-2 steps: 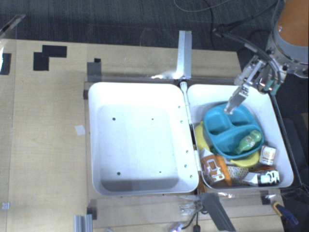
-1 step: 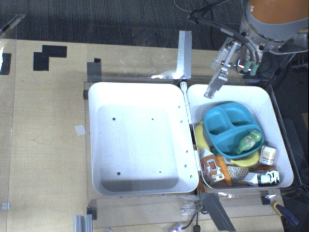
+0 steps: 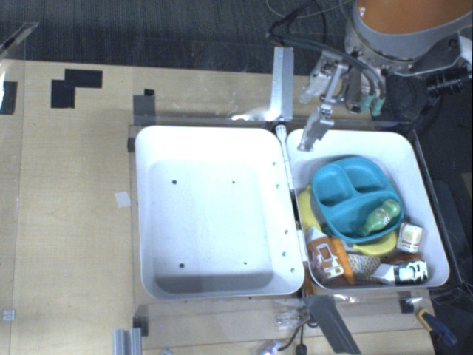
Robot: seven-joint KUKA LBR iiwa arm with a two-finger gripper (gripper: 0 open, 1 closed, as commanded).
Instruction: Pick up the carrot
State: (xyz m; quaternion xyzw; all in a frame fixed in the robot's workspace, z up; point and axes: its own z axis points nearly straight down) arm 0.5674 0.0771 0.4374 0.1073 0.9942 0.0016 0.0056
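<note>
The arm (image 3: 403, 9) is cut off by the top edge at the far right, so just its orange band and grey wrist can be seen. Below it the end effector (image 3: 309, 135) hangs over the far left corner of the right bin (image 3: 427, 176), above bare white floor; I cannot tell how far open it is, and nothing is visibly caught in it. Cables and fittings crowd the wrist and are hard to make out.

The carrot (image 3: 342, 263) lies at the near left of the right bin, a short orange piece partly hidden, pressed against a brown packet (image 3: 323, 256) on its left. A yellow sheet (image 3: 373, 244) lies partly under a blue divided plate (image 3: 355, 194), which sits tilted in the middle of the bin. A green bottle (image 3: 382, 216) rests in the plate's near right compartment. Near the right wall stand a small jar (image 3: 410, 237) and a dark bottle (image 3: 409, 273), its label unreadable.

The left bin (image 3: 211, 213) sits beside it on the surface (image 3: 66, 220).
</note>
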